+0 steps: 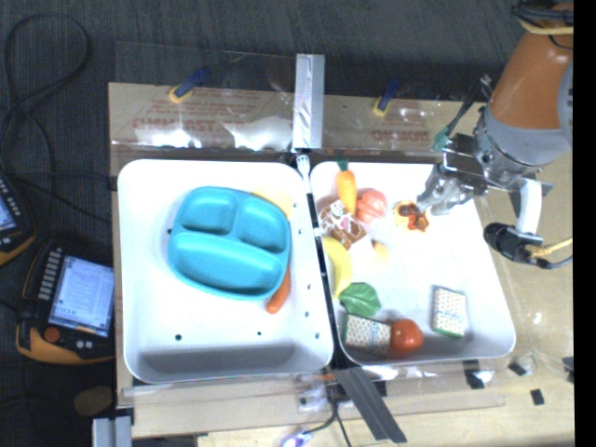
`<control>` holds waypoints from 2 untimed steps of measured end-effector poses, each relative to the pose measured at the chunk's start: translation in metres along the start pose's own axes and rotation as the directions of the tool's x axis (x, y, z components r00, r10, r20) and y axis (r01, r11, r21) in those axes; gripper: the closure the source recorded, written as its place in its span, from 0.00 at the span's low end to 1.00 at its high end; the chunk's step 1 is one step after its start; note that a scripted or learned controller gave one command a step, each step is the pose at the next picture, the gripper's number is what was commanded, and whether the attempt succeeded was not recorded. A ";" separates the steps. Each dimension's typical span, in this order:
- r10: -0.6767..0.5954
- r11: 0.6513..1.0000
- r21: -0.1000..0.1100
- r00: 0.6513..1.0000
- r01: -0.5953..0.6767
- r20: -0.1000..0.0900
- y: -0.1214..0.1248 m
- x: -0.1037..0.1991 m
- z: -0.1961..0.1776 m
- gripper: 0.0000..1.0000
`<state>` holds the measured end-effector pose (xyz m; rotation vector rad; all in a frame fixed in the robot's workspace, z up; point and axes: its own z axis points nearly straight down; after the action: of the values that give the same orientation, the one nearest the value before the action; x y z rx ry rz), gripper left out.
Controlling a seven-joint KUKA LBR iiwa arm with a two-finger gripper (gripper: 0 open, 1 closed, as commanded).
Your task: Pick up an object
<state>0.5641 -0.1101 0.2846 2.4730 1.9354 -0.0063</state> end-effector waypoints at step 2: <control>0.298 0.955 0.003 0.955 -0.298 0.000 -0.073 -0.017 -0.002 1.00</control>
<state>0.4888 -0.1087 0.2865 2.7377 1.5413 -0.0084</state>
